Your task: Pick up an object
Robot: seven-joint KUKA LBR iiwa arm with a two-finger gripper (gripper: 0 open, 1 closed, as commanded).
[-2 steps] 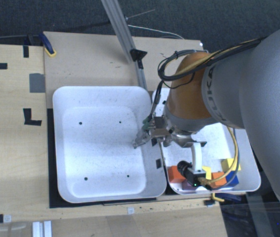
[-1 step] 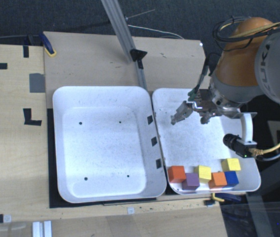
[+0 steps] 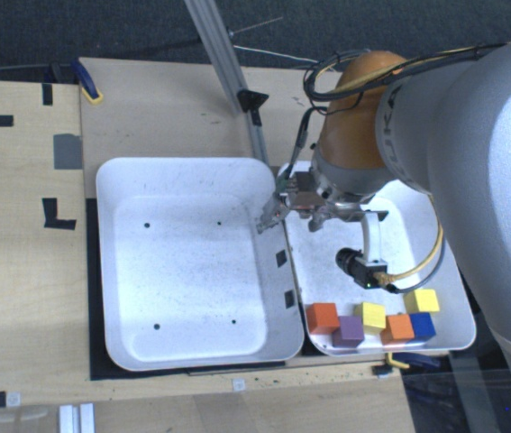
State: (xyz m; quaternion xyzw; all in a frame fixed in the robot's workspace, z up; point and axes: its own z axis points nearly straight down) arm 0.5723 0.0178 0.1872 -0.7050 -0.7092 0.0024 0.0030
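Note:
Several small coloured blocks lie along the near edge of the right bin [image 3: 417,233]: an orange block [image 3: 323,315], a purple block [image 3: 351,330], a yellow block [image 3: 373,316], a second orange block [image 3: 399,327], a blue block [image 3: 422,326] and another yellow block [image 3: 426,300]. My gripper [image 3: 278,207] hangs over the wall between the two bins, at the far left of the right bin. It is well behind the blocks and apart from them. The wrist and its orange band hide the back of the right bin.
The left bin [image 3: 115,242] sits beside the right one. A slanted metal pole [image 3: 219,43] runs from the top down to the bins' shared corner. A black camera with a cable [image 3: 363,267] hangs under the wrist. Clamps sit at the bench's corners.

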